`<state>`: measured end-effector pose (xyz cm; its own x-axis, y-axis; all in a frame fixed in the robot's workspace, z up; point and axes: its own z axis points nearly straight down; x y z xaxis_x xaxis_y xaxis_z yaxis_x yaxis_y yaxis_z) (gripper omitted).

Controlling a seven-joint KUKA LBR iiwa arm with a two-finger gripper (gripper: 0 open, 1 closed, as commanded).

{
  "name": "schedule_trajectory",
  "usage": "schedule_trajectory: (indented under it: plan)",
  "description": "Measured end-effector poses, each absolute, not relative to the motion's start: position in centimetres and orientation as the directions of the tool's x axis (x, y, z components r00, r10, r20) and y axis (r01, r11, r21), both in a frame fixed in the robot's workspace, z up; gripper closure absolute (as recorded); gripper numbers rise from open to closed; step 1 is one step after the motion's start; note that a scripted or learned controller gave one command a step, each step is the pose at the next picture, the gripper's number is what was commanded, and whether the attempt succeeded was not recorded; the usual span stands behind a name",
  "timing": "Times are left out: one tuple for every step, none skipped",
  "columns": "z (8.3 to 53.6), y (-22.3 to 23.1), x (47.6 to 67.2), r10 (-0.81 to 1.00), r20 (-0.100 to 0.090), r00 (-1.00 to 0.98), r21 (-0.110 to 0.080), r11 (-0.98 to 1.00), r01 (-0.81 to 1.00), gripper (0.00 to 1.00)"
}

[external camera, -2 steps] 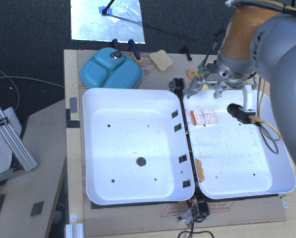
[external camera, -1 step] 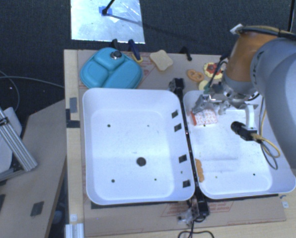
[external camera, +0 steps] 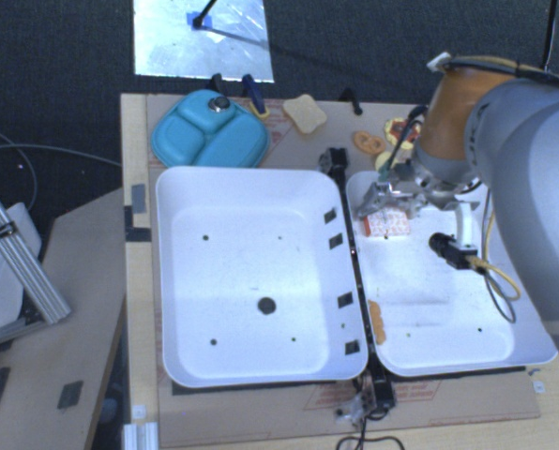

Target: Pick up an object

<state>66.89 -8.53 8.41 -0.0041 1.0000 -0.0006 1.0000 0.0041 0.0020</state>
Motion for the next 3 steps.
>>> schedule_trajectory:
  plan:
    - [19.0, -2.4, 58.7, 1.000, 0.004, -0.008, 0.004, 0.008, 1.000, 0.00]
    - [18.5, -1.2, 64.8, 1.000, 0.000, -0.007, 0.008, 0.007, 1.000, 0.00]
    - [19.6, -1.3, 64.7, 1.000, 0.000, -0.007, 0.007, 0.007, 1.000, 1.00]
